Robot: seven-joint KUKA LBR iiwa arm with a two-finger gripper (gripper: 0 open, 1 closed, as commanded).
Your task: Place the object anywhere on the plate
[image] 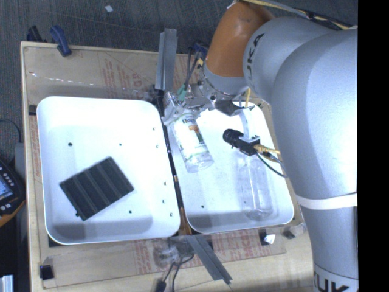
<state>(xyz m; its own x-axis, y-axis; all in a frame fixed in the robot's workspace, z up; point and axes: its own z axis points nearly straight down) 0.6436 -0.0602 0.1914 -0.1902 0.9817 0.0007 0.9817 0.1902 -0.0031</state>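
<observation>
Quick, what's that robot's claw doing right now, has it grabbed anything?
Claw: closed on the top end of the clear plastic bottle, which sits between its fingers, over the right white bin.

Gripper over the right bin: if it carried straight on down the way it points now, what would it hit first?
Most likely the clear plastic bottle, lying right under the gripper along the right bin's left wall. Depth is hard to judge from this slanted view, so it may already be touching it.
</observation>
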